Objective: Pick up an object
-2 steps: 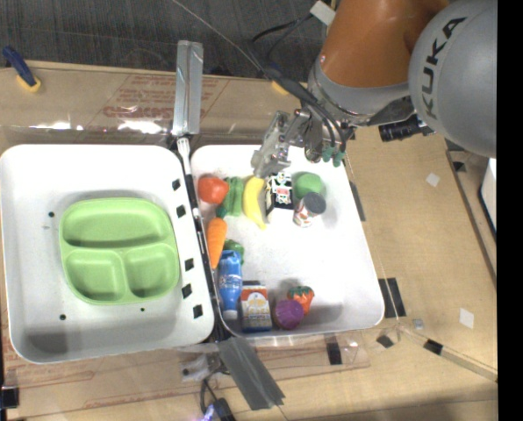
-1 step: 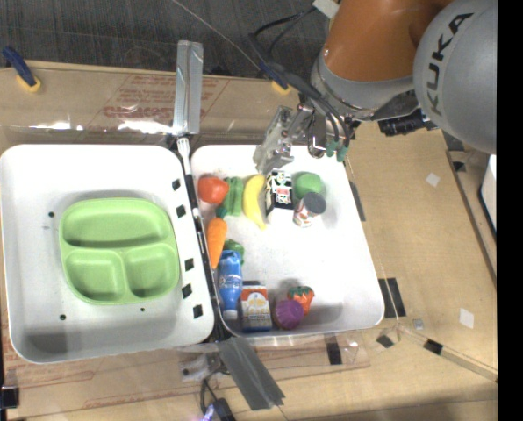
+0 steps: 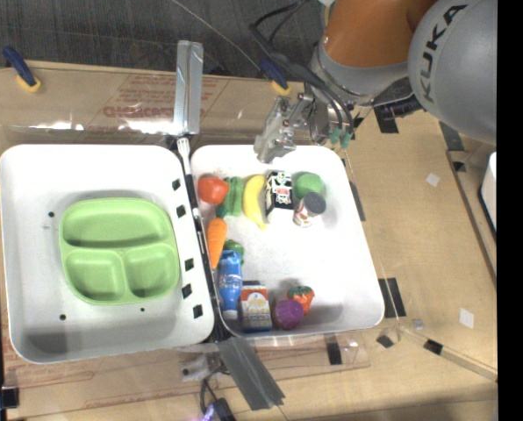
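Two shallow white bins sat side by side on the pale wooden surface [image 3: 419,226]. The left white bin [image 3: 25,235] carried a light green plastic tray with three compartments [image 3: 118,250]. The right white bin [image 3: 354,261] held a scatter of small toys. Along its far part lay a red-orange tomato-like ball [image 3: 212,189], a dark green vegetable piece [image 3: 233,196] just right of it, then a yellow plastic banana [image 3: 256,199], a small black-and-white patterned carton [image 3: 280,189], a round green block [image 3: 308,183] and a small can with a dark top [image 3: 310,207], all close together and several touching. An orange plastic carrot [image 3: 216,238] lay against the bin's left wall, with a blue plastic bottle [image 3: 230,279] nearer, below it. Along the near wall stood a small printed juice carton [image 3: 255,307], a purple round fruit [image 3: 288,313] and a small orange-red fruit with a green top [image 3: 301,296].

The grey arm with its orange band [image 3: 376,16] reached in from the right and far side. Its metal claw [image 3: 277,140] hung over the far rim of the right bin, above and just left of the banana and patterned carton. Nothing showed between its tips, and whether they stood apart or together I cannot tell. Every toy lay in the bin.
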Controlling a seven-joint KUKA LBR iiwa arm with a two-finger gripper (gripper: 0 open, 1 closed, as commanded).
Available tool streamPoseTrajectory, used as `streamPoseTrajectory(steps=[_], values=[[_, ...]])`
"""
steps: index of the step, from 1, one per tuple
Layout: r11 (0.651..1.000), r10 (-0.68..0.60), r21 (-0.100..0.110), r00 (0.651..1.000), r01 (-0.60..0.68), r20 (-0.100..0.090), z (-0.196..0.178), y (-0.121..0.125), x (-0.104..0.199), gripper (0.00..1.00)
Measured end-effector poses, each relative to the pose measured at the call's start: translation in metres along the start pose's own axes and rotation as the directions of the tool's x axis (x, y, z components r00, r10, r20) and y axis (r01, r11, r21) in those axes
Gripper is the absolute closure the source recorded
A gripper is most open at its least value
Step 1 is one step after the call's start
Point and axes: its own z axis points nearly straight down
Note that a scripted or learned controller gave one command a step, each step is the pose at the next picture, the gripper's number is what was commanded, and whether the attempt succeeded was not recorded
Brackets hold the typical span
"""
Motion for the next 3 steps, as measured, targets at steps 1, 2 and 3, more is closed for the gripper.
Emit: streamPoseTrajectory(steps=[1,2,3], values=[[1.0,-0.006,0.0,1.0,0.006,0.004,-0.012,0.002,-0.001,1.0],[1.0,-0.01,0.001,1.0,0.01,0.008,-0.024,0.003,-0.002,1.0],[1.0,-0.015,0.002,1.0,0.015,0.012,-0.035,0.004,-0.003,1.0]])
